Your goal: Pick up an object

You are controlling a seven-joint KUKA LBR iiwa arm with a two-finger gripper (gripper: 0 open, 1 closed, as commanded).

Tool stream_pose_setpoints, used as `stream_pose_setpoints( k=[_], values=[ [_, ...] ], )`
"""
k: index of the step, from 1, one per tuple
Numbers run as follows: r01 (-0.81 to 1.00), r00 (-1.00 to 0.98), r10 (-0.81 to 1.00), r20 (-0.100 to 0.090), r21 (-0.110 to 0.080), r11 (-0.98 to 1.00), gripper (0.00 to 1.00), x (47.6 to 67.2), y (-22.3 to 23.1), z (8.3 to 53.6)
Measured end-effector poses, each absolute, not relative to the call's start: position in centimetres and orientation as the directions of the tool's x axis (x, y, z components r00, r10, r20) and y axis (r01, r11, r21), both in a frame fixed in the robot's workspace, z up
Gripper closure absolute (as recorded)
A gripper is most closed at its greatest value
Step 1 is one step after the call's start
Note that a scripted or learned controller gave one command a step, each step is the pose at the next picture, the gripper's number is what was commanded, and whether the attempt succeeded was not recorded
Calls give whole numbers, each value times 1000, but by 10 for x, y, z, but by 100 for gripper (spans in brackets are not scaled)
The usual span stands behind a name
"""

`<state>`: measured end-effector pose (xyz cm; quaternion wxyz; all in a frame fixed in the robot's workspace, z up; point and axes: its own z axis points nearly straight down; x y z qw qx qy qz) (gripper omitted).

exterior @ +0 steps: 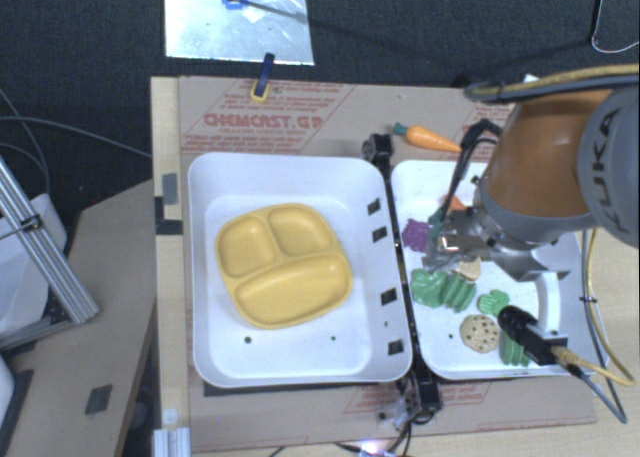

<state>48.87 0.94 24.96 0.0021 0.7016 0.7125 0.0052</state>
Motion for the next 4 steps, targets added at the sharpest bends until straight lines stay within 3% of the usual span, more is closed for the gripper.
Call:
stream_pose_setpoints(
  k=[1, 2, 3, 4],
  values=[
    [1000, -12, 1000, 3, 9, 12, 100, 488, 65, 319],
    [1000, -8, 1000, 5, 22, 7, 100, 487, 85, 511],
    [1000, 0, 1000, -3, -5, -1, 100, 575, 77, 362],
    [1000, 6, 1000, -3, -7, -6, 100, 575, 16, 273]
  ],
)
